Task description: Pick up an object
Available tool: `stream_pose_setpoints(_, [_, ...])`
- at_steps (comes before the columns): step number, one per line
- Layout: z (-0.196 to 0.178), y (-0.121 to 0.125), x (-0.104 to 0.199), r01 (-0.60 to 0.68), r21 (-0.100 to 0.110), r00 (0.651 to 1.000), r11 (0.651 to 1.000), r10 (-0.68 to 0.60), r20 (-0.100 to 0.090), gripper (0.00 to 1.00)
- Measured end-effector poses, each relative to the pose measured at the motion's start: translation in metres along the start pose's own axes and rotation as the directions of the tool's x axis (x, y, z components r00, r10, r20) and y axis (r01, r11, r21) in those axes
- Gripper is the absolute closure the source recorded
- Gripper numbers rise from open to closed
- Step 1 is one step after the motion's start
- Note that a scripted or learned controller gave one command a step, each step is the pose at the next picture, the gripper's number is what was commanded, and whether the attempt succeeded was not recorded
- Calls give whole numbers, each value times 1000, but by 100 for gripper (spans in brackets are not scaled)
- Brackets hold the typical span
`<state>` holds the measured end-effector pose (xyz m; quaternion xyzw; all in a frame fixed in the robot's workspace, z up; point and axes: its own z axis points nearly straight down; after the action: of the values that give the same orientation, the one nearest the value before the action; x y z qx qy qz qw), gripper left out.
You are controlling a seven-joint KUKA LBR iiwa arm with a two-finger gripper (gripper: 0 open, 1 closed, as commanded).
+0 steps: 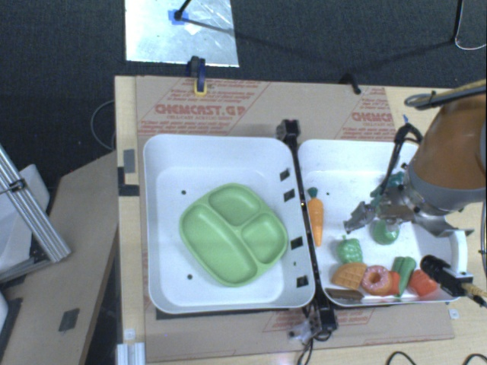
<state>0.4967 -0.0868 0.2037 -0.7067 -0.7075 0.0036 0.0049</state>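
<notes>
Hovering low in the right bin (327, 158), the gripper (364, 217) hangs beside the green ball (385, 233); finger state cannot be told. Nothing is lifted; grasp and lift remain.

Arm (456, 154) cut off at right edge; green object (386, 233) partly hidden behind end effector (365, 217); finger state unclear.
</notes>
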Motion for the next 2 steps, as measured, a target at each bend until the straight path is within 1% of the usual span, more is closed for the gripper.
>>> stream_pose_setpoints(1, [-6,3,0,2,-12,1000,1000,-2,1,0])
stream_pose_setpoints(2, [35,4,1,0,-10,1000,1000,0,1,0])
